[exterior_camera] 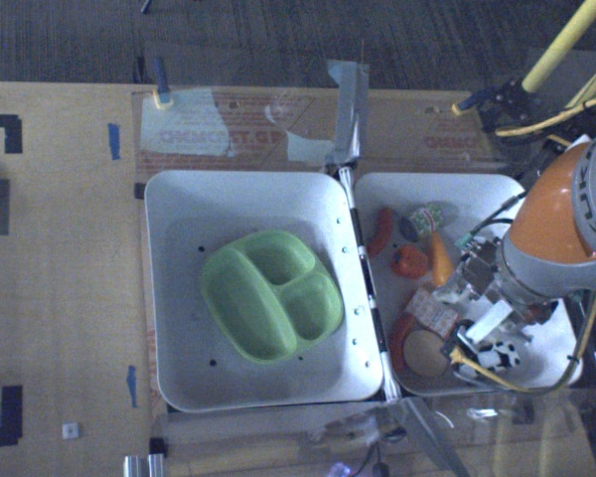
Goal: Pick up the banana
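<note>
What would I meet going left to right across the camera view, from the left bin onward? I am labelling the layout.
Left bin → green divided plate → right bin with a red sausage-shaped toy, then a red pepper-like toy, then an orange carrot-like toy → grey and orange arm.

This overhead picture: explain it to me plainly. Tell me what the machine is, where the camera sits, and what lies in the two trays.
One camera looks down at a slant on a wooden bench. The grey robot arm with an orange band reaches in from the right over the right shallow white bin. That bin holds small toy foods, among them a red sausage-shaped piece and an orange carrot-like piece. The left shallow white bin holds a green plastic divided plate. The gripper sits low among the clutter; I cannot tell whether it holds anything.
</note>
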You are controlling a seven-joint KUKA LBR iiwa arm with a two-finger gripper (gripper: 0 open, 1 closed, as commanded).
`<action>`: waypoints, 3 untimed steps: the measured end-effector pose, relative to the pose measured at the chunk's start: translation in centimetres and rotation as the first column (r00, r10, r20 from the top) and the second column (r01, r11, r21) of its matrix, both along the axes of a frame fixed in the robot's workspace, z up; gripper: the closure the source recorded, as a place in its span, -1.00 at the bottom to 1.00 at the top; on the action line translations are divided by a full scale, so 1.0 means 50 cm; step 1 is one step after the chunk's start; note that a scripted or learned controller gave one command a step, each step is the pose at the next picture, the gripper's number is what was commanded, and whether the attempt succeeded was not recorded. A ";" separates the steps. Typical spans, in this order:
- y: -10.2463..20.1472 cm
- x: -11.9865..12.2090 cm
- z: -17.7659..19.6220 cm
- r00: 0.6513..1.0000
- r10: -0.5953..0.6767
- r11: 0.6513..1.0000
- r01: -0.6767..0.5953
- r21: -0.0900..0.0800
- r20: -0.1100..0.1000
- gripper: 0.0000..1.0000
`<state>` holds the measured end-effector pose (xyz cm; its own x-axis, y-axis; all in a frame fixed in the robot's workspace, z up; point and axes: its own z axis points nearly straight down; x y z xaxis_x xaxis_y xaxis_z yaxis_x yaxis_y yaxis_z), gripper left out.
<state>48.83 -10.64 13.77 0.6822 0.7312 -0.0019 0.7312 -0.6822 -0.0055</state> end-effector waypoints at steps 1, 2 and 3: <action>0.024 0.024 -0.094 0.988 0.155 0.988 -0.155 -0.003 0.016 -1.00; 0.026 0.032 -0.067 0.988 0.155 0.988 -0.155 -0.005 0.027 1.00; 0.026 0.030 -0.070 0.988 0.154 0.988 -0.154 -0.004 0.025 -1.00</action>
<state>50.34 -9.32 10.26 0.5609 0.8278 0.0122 0.8276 -0.5611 0.0151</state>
